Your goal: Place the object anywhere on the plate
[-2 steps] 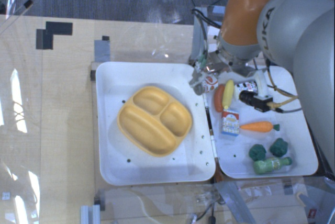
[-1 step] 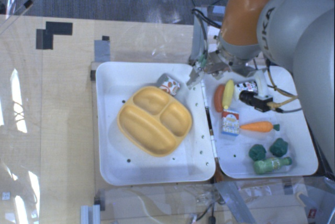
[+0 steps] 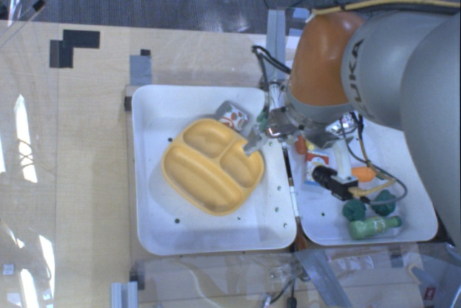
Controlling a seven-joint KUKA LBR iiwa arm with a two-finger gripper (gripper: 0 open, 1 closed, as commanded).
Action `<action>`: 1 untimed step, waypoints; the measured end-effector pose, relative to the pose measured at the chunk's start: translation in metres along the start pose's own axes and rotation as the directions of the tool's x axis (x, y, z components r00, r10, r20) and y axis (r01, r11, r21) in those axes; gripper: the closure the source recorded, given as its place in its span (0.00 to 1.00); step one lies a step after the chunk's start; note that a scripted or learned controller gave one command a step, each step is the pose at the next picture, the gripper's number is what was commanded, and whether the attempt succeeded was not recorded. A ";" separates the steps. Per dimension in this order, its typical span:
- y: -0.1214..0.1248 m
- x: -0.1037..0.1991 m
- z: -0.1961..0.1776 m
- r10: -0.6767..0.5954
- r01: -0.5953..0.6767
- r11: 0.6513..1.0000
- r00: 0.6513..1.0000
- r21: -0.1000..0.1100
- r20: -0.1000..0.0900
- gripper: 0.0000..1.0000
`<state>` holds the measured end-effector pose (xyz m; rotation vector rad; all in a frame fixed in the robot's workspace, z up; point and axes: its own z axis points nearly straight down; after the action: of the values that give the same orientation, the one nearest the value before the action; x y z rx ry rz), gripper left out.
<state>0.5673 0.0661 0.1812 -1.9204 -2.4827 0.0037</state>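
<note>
Two white bins sit side by side on the desk (image 3: 86, 155). The left bin (image 3: 158, 227) holds a yellow divided plate (image 3: 212, 170), lying slantwise at its middle. The right bin (image 3: 317, 216) holds a clutter of small things, among them an orange carrot (image 3: 364, 173) and a green bottle (image 3: 374, 227) by its near edge.

The pincer (image 3: 257, 137) hangs over the left bin's right side, at the plate's far-right rim. The bulk of the wrist hides it from above, so I cannot tell how far open it is, and nothing can be seen in its hold.

A small grey-and-white carton (image 3: 232, 114) with a red mark lies in the left bin toward its far-right corner. It is just beyond the plate's far rim, touching or nearly touching it, and not on the plate.

I judge this carton to be the task's thing. It lies just beside the pincer, to the left and toward the bin's far edge. The plate is on the carton's near side, so the carry would be short, toward the bin's middle.
</note>
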 end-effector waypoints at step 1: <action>-0.032 0.056 0.024 -0.115 0.115 0.993 0.993 0.001 0.000 0.00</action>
<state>0.5223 0.1122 0.1572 -1.7743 -2.5887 0.0043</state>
